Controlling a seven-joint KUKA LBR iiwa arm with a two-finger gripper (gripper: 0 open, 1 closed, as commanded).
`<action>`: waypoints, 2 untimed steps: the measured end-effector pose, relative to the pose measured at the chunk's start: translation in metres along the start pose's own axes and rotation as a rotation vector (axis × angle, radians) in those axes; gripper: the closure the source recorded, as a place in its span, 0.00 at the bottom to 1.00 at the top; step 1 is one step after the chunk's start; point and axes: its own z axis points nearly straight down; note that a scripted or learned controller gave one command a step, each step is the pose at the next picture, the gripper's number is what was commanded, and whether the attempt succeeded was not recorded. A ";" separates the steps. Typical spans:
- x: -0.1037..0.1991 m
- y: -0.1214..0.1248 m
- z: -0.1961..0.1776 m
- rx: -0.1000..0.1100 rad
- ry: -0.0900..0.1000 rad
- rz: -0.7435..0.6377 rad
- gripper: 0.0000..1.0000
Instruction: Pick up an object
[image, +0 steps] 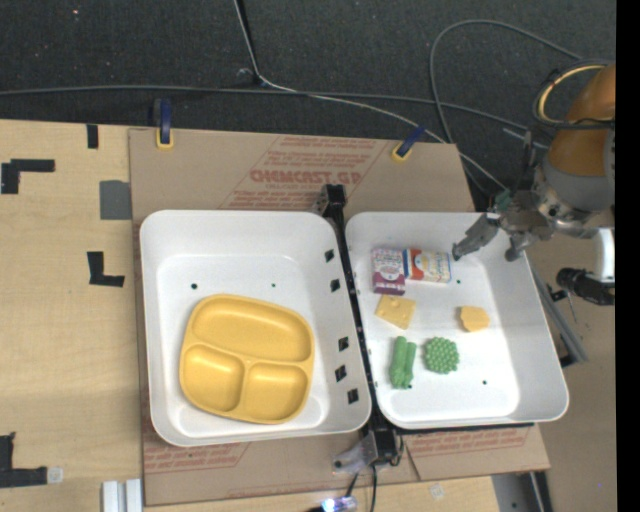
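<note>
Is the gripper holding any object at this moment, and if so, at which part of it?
Nothing is held. The gripper is open above the far right edge of the right bin, apart from the small carton nearest to it.

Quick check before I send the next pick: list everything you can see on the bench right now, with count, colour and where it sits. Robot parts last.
White bins: 2, white, side by side on the bench; left bin, right bin.
Divided plate: 1, yellow, in the left bin.
Small carton: 1, purple and white, upper left of the right bin.
Small packet: 1, white with orange, just right of the carton.
Cheese wedge: 1, yellow, below the carton.
Yellow chunk: 1, yellow-orange, right part of the right bin.
Green pod: 1, green, lower left of the right bin.
Green round piece: 1, green, beside the pod.
Clamps: 2, blue and yellow, top edge of the cardboard.
Arm: 1, grey and orange, at right.
Hand: 1, dark, over the right bin's upper right edge.
</note>
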 end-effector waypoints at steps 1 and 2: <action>0.000 0.003 -0.009 -0.014 -0.003 -0.004 0.00; 0.005 0.004 0.036 -0.010 -0.003 -0.004 0.00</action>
